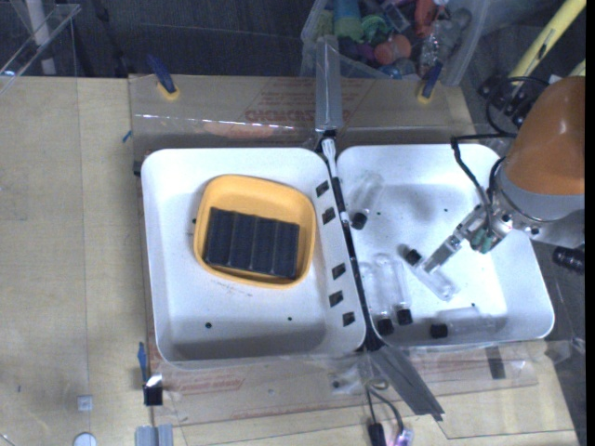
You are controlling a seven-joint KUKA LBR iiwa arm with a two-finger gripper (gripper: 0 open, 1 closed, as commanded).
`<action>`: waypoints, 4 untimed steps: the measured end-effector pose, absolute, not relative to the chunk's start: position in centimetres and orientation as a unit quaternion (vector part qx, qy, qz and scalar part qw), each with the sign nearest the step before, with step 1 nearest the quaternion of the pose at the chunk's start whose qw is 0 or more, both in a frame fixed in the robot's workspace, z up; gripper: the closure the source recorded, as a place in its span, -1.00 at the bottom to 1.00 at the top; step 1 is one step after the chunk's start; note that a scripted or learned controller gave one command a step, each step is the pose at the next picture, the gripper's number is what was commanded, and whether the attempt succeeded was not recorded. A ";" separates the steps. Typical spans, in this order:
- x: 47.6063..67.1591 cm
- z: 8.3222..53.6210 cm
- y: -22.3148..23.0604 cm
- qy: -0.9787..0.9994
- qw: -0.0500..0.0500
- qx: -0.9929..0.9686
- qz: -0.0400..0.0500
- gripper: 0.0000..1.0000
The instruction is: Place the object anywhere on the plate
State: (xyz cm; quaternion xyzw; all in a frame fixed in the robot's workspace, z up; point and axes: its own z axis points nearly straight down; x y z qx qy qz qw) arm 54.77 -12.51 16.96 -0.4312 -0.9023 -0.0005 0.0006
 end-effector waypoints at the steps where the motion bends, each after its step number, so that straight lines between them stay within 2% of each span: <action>1: 57.7 17.2 -17.5 -0.898 -0.002 -0.440 -0.001 -1.00; 2: 53.0 19.0 -17.0 -0.937 0.000 -0.349 -0.001 -1.00; 3: 56.1 16.5 -19.0 -0.968 -0.003 -0.250 -0.001 -1.00; 4: 57.2 19.0 -17.8 -0.990 -0.004 -0.139 0.000 -1.00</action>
